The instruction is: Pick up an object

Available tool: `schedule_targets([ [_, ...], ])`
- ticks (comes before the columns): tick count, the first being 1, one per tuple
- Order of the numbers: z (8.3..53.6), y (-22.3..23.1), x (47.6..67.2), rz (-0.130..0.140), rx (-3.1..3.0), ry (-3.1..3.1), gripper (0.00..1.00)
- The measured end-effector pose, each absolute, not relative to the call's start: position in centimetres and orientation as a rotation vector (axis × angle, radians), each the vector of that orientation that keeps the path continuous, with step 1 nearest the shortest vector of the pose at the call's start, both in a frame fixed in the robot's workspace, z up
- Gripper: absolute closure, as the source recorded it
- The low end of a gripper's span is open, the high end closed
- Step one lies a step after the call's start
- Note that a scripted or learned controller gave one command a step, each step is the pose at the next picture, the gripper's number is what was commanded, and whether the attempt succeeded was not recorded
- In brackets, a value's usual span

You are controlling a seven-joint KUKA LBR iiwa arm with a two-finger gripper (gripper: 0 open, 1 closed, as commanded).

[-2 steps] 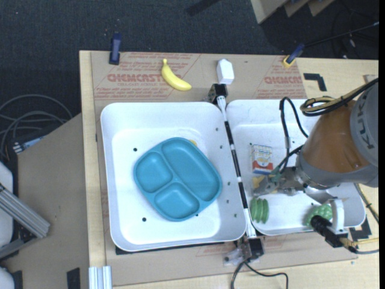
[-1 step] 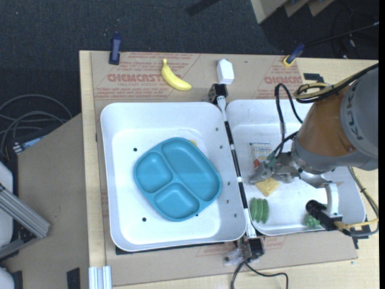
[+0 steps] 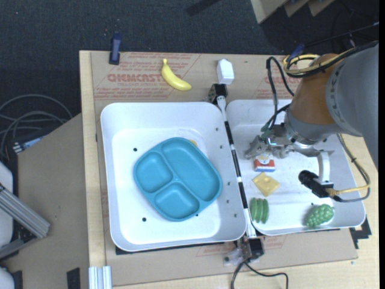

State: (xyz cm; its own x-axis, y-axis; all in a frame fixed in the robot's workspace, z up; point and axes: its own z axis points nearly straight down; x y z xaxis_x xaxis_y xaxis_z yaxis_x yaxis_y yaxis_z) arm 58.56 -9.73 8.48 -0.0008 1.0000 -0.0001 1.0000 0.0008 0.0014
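Small red, white and blue object lies in the right bin directly beneath the gripper; its grip state cannot be told.

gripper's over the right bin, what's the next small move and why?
Probably a short straight descent. The gripper hangs just above the small red, white and blue object in the right bin, nothing visibly held; the yellow piece lies close below it, so keep the drop vertical.
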Motion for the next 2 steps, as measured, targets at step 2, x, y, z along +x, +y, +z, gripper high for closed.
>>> schedule_targets([
  [2, 18.6, -2.3, 55.7, 0.004, 2.218, 2.223, 1.00],
])
